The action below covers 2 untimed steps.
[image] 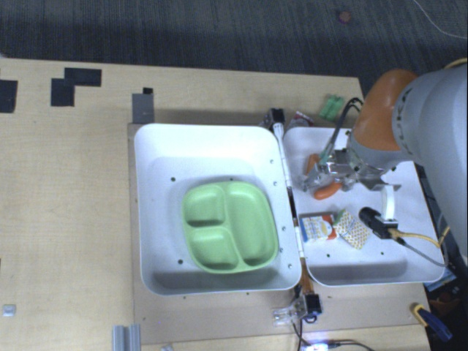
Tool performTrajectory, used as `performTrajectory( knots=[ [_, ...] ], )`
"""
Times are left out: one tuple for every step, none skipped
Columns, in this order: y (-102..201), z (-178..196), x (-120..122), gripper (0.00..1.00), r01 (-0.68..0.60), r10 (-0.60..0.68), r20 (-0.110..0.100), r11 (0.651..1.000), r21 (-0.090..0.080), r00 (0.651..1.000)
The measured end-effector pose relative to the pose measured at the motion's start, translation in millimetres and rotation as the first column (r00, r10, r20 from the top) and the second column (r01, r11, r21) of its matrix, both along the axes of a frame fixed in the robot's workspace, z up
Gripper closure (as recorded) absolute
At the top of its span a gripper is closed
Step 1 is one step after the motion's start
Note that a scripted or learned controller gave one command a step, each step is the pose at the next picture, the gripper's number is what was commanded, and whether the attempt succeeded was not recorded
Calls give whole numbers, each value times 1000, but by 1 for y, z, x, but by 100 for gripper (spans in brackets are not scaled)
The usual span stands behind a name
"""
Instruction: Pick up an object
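Reaching into the right white bin (409,269), the two-finger gripper (327,172) is lowered onto a small orange carrot-like object (327,191); whether anything is clasped cannot be told. Seemingly the grasp is underway; a firm closure, then lift, is required.

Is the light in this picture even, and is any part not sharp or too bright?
Camera view: soft, even light; faint shadow inside the left bin around the green tray; the right bin looks slightly washed out; the arm near the lens is blurred.

text: none legible | small printed packet (316,227) in right bin (365,269): print too blurred
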<state>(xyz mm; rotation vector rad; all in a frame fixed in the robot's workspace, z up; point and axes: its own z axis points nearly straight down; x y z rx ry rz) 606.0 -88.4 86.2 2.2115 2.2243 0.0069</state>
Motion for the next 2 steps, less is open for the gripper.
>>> performTrajectory(
  knots=[
    [1, 12, 2, 100, -3, 3, 7, 1000, 0, 1000],
    [44, 99, -55, 100, -1, 1, -2, 1000, 1, 1000]
  ],
)
